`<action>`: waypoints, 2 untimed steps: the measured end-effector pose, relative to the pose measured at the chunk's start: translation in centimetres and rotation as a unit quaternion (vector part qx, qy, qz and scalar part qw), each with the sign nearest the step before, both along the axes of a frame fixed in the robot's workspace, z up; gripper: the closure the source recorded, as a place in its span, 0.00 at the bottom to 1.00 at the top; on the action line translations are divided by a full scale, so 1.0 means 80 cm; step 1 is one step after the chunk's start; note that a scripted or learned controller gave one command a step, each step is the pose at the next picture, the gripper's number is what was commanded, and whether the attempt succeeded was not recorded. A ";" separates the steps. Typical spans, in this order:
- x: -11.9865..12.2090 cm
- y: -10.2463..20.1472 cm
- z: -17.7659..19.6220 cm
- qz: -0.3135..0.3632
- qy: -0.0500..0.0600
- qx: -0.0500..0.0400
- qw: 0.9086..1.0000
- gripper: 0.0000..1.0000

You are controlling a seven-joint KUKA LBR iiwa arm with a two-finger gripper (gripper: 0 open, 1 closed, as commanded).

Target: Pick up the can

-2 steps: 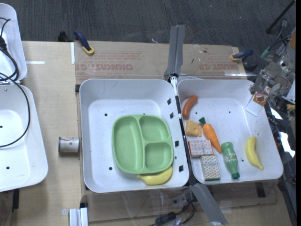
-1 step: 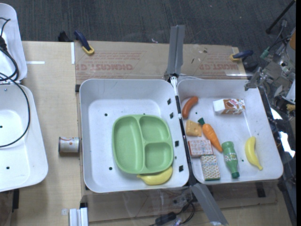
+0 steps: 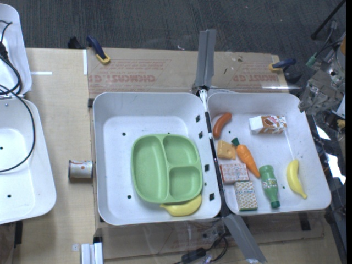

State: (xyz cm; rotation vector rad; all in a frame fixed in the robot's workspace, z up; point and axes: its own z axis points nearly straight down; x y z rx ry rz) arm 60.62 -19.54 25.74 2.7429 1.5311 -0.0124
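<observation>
Bench [image 3: 55, 224]: pale wood, filling most of the frame, with a brown cardboard sheet [image 3: 143, 73] lying along its upper part, clamped at two corners.
Left bin [image 3: 110, 114]: white and shallow, centre of the frame, its right wall touching the right bin.
Right bin [image 3: 319, 197]: white and shallow, right of centre.
Green plate [image 3: 166, 166]: three compartments, lying flat in the lower middle of the left bin.
Robot arm [image 3: 322, 89]: partly seen at the right edge, upper half of the frame, above the right bin's far corner; its tool end is a dark tangle of parts, and I cannot tell whether the gripper is spread or pressed together.
Banana in left bin [image 3: 181, 207]: yellow, tucked under the plate's lower edge.
Carton [image 3: 268, 124]: white and brown, on its side, upper right of the right bin.
Carrot [image 3: 247, 157]: orange, slanted, middle of the right bin.
Green bottle [image 3: 269, 186]: lying down, lower right of the right bin, just right of the carrot's tip.
Banana in right bin [image 3: 296, 179]: yellow, near the right wall, beside the bottle.
Sausage [image 3: 221, 124]: orange-red, curved, upper left of the right bin.
Small boxes [image 3: 234, 172]: two flat ones, one below the other, lower left of the right bin.
Cheese wedge [image 3: 225, 149]: yellow, between the sausage and the boxes.
Can [image 3: 81, 169]: on its side on the bare bench, left of centre, just outside the left bin's left wall, well apart from the arm.
</observation>
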 end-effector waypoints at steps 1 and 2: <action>0.000 0.000 -0.001 0.000 0.000 0.000 1.000 0.00; 0.054 -0.003 -0.181 -0.061 -0.001 0.001 0.998 0.00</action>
